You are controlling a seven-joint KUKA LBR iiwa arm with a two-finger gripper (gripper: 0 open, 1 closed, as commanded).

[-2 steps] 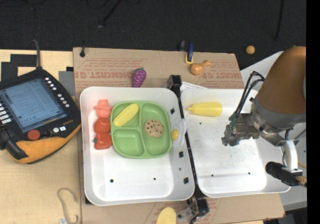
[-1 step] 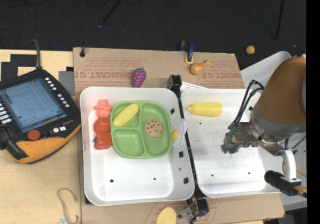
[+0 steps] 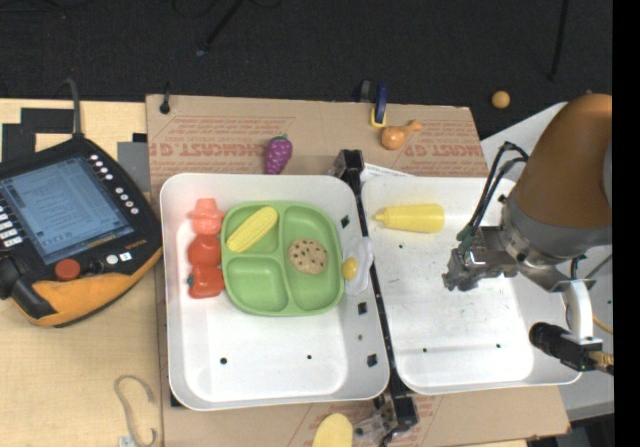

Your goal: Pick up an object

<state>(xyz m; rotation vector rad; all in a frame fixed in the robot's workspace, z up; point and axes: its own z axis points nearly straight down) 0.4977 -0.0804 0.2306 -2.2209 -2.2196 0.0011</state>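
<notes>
Camera view: gripper (image 3: 466,270), grip state unclear, hovers near yellow bottle (image 3: 409,218).

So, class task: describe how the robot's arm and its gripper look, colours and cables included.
The arm is a bulky rounded body, orange-brown on top and grey below. Thin black cables loop from it down to the small dark metal gripper.

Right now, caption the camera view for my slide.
Grey arm's tool above right white bin near yellow plastic bottle.

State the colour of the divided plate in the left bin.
Green; the divided plate shows clearly in the camera view.
</notes>
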